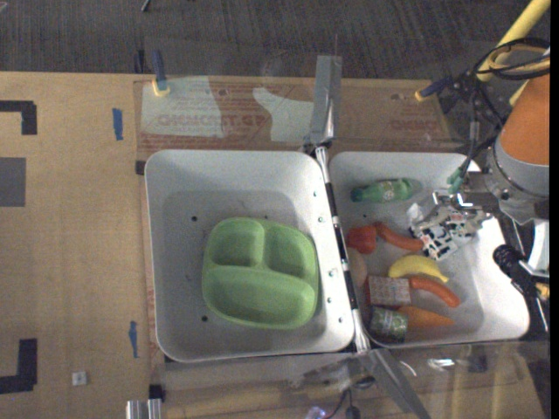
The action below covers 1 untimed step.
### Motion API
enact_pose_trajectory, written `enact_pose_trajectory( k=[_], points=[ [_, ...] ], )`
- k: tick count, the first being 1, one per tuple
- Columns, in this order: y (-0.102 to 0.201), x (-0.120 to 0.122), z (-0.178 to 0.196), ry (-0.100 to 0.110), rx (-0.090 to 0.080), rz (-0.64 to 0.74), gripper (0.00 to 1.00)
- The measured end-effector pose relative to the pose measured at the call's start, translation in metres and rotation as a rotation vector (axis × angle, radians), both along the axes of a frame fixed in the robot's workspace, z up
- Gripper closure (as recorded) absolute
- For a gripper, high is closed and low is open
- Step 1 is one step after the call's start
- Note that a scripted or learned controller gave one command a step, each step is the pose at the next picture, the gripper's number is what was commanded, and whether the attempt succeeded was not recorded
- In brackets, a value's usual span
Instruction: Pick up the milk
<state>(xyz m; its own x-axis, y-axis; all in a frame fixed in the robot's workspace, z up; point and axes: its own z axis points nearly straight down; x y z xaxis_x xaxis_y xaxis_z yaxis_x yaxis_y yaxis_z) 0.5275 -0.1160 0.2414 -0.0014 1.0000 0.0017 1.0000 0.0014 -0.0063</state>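
Milk carton (pixel 445 231) lies tipped in right bin (pixel 511 317), upper right part, long axis slanting up toward arm. Gripper (pixel 454 206) just above it, touching or nearly. Jaws: cannot tell, blurred. Banana (pixel 417 268) just below carton.

Green divided plate (pixel 260 271) in left bin (pixel 166 234); green bottle (pixel 382 190), banana (pixel 417 268) in right bin (pixel 511 317).
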Motion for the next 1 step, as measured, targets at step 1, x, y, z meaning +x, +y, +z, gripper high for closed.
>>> enact_pose_trajectory(
  k=[1],
  points=[
    [-0.0484,0.0425,-0.1189,-0.008,-0.001,0.12,0.0]
  ],
)
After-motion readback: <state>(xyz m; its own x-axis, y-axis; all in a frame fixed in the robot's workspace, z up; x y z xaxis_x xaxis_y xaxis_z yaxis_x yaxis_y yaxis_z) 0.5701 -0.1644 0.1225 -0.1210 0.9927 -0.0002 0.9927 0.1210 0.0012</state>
